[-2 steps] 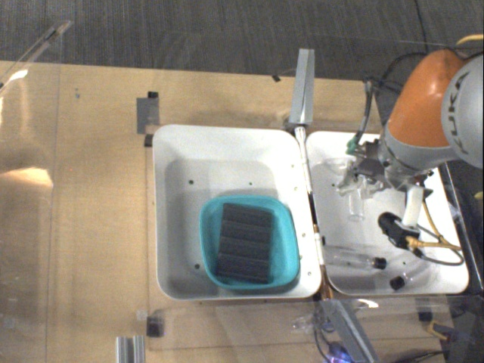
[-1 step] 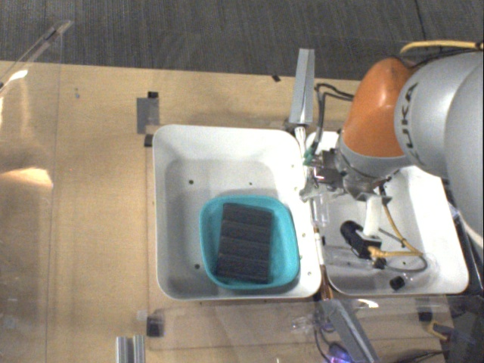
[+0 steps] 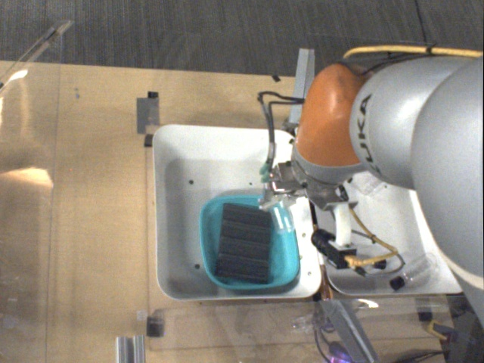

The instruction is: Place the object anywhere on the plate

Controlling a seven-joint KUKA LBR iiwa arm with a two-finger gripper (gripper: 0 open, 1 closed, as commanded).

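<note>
- Two shallow white bins sit side by side on the pale wooden bench (image 3: 83,225), seen from above at a slant; the left bin (image 3: 172,203) is in full sight, while much of the right bin (image 3: 435,274) lies under the arm
- Inside the left bin, toward its near right corner, lies a teal plate (image 3: 285,267) with rounded corners
- On that plate rests a dark grey ribbed block (image 3: 243,242), lengthwise and a little tilted, covering most of the plate's middle and left part; its right strip is bare
- From the right the grey arm (image 3: 423,134) reaches in, its orange band (image 3: 329,119) above the wrist hanging over the wall between the two bins
- At the plate's upper right edge is the hand (image 3: 278,212), just beside the block's top right corner; a pale, glassy finger points down onto the plate, and whether the hand is apart or together I cannot tell
- Nothing can be made out between the fingers
- Black and yellow cables (image 3: 355,259) trail from the wrist over the right bin
- Beyond the bench runs dark grey carpet (image 3: 189,21)
</note>
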